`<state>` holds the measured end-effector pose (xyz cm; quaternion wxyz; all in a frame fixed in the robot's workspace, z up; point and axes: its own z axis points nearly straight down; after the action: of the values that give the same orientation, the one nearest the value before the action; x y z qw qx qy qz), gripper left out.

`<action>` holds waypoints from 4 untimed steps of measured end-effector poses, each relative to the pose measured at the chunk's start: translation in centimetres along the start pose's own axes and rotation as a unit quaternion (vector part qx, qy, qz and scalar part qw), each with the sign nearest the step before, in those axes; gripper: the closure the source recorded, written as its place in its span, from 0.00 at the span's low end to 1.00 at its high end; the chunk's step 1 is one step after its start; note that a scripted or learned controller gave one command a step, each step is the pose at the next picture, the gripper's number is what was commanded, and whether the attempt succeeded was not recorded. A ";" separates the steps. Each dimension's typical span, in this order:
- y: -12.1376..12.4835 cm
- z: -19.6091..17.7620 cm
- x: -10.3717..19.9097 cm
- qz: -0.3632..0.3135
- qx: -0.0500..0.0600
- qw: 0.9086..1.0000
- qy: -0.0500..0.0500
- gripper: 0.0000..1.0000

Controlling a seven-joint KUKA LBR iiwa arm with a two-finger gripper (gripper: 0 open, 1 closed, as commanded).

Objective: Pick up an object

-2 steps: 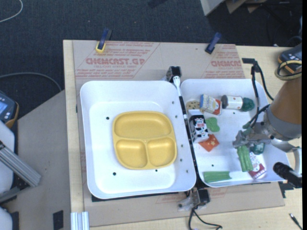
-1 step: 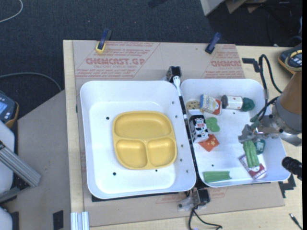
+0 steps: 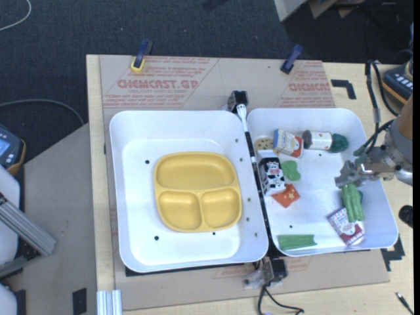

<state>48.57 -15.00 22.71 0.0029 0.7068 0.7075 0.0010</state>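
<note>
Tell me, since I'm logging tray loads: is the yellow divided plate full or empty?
Empty: all three compartments of the yellow divided plate show bare yellow.

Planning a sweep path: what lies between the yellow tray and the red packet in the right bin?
In the camera view, the bins' adjoining rims and a black-and-white carton lie between the yellow tray and the red packet.

Bench fittings: brown board; yellow clamp at eleven o'clock; blue clamp at one o'clock.
</note>
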 end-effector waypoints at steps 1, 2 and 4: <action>4.0 -0.2 5.0 -0.003 0.000 1.000 0.001 1.00; 6.6 0.9 9.1 -0.002 0.001 1.000 0.001 1.00; 12.8 0.1 19.1 -0.002 0.001 1.000 0.002 1.00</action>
<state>61.33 4.06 22.65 0.0010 0.7050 0.7092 0.0020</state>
